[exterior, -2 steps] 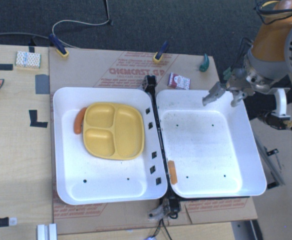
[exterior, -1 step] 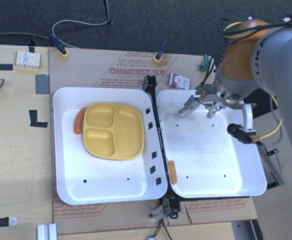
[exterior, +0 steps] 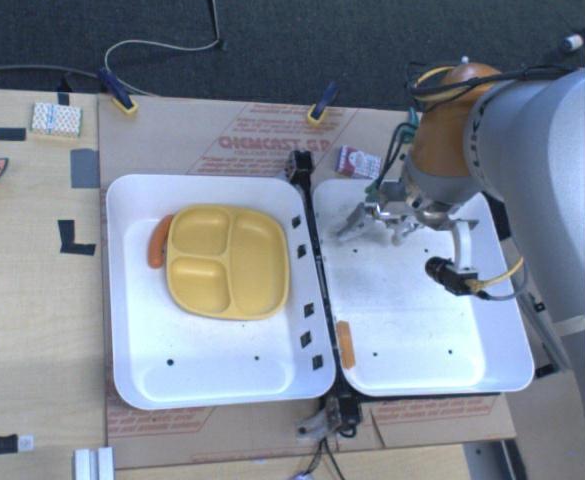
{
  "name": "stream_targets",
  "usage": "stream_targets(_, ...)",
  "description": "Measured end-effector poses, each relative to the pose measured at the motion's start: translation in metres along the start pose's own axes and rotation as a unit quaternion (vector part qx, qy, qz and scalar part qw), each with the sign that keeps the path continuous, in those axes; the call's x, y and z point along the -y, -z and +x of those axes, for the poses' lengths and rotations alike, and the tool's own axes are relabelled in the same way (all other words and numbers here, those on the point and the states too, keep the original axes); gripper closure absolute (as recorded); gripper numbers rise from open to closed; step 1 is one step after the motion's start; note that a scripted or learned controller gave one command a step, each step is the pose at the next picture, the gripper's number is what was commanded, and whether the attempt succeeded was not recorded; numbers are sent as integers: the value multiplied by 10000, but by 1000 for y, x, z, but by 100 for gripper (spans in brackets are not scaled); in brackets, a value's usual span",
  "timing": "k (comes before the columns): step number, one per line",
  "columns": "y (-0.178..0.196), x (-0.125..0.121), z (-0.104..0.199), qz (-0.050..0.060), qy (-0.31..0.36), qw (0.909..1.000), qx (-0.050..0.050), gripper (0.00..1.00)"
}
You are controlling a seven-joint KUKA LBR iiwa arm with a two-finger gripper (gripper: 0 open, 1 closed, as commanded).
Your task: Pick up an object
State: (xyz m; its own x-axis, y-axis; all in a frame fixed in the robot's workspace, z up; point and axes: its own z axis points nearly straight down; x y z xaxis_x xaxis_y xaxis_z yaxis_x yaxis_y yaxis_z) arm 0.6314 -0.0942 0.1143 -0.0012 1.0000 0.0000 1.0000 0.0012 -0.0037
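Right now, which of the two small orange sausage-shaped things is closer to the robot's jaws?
The small orange sausage-shaped piece at the right white bin's left edge. The other orange piece lies in the left white bin, beside the yellow divided plate, farther away.

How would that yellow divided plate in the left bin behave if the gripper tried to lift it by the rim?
The yellow divided plate looks like rigid moulded plastic, so probably stiff and light. Its wide, shallow shape suggests it would tilt if pinched at one edge. The glossy surface may slip between fingers. An orange piece lies against its left edge and could get nudged.
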Motion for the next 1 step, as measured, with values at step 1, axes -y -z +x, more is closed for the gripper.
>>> stream_targets(1,10,0,1,-3,7,10000,-6,100)
